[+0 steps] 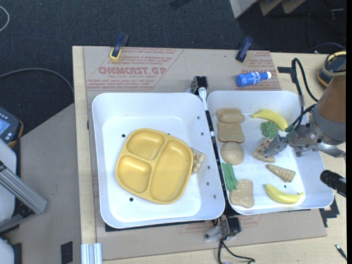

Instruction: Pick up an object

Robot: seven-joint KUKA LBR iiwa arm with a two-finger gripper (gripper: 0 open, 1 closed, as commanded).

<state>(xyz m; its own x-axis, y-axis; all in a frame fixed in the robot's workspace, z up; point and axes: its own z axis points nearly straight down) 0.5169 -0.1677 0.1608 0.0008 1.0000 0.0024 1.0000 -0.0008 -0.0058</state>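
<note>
The right bin [291, 100] holds several toy foods: a tan bun [230, 115], a brown toast slice [230, 131], a round beige piece [232, 153], a green piece [228, 176], a tan biscuit [242, 193], two bananas [270, 117] [283, 194], a broccoli [269, 129], a pizza slice [262, 150] and a cone [281, 173]. My gripper [276, 144] reaches in from the right and hangs low over the right end of the pizza slice, just below the broccoli. Its tip partly hides that slice.
The left bin [110, 109] carries a yellow divided plate [155, 165] with a small waffle-like piece [198, 159] at its right edge. A blue bottle [253, 78] lies on the board behind the right bin. Clamps [244, 49] sit at the board's far edge.
</note>
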